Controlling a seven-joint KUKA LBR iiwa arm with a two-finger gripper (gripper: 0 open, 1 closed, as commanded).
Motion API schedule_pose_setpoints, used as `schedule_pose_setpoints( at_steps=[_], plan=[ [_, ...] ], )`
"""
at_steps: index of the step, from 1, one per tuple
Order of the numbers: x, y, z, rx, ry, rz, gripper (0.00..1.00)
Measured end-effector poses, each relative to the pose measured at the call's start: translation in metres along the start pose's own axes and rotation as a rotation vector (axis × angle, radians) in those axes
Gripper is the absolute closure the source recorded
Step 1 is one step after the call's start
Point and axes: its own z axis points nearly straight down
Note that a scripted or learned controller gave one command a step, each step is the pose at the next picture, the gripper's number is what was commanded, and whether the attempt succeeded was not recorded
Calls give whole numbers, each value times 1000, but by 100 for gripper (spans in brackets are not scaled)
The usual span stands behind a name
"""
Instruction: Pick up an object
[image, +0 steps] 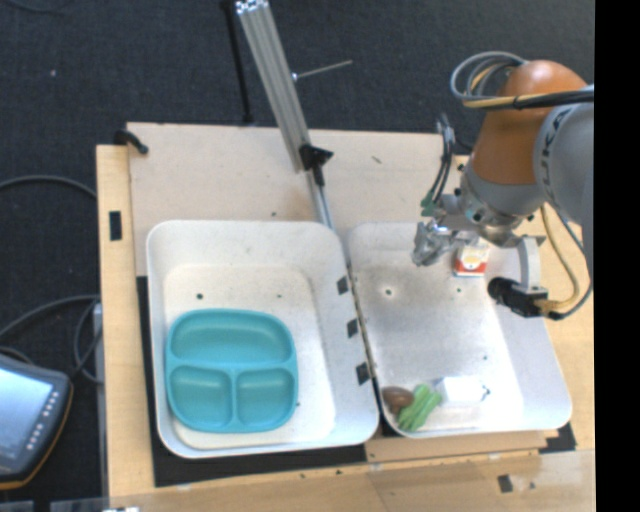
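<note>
The left bin (160, 250) on the bench (220, 170) holds a teal divided plate (232, 368). In the right bin (540, 380), along the near edge, lie a brown rounded object (398, 397), a green elongated object (422, 408) leaning against it, and a white block (462, 389) just beside the green one. The tool (432, 243) hangs over the far end of this bin, well apart from these three; its open or closed state cannot be told. A small red-and-white item (470, 262) sits just beside the tool, to its right.
</note>
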Motion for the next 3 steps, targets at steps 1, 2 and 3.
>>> schedule_pose_setpoints(
  at_steps=[1, 2, 3],
  plan=[
    [9, 3, -48, -10, -2, 1, 100],
    [80, -47, -101, -10, 1, -4, 100],
    [132, -83, -28, 4, 0, -1, 100]
  ],
)
